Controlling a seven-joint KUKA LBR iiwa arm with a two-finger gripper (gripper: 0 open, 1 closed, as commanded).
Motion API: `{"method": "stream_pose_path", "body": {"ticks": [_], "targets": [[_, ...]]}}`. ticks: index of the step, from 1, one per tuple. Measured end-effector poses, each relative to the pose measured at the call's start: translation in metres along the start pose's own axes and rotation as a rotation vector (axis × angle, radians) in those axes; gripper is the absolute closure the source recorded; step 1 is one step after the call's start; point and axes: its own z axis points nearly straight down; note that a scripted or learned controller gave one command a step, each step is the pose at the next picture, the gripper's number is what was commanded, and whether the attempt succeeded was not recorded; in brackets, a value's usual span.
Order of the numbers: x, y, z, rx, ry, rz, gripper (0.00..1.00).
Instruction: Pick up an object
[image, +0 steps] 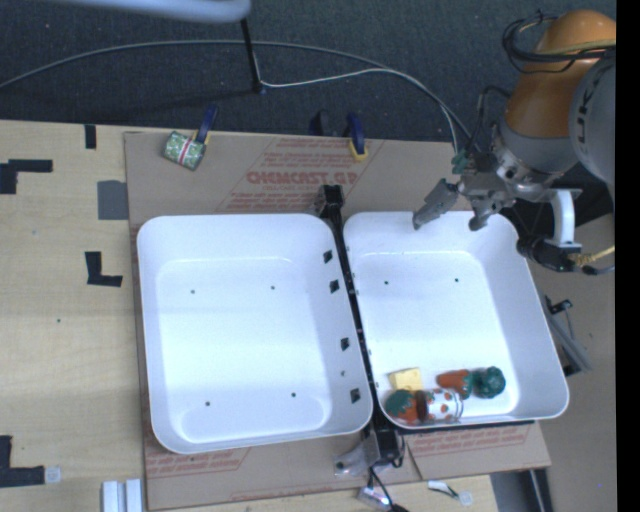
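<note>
Near edge of right bin holds a cluster: yellow block, green obj, red/white item, orange piece, teal ball, all touching or just beside each other; left bin sits alongside. Farther back, gripper hangs over right bin's far rim, fingers spread wide w/ nothing btwn them, well apart from the cluster. Beyond bins, small green/white obj lies on cardboard.

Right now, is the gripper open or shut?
Open: the gripper hangs over the right bin's far rim with its two fingers spread apart and nothing between them.
</note>
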Motion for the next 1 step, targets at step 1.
{"method": "stream_pose_path", "body": {"ticks": [1], "targets": [[-0.0430,-0.0396,0.1044,0.010,0.001,0.004,0.00]]}}
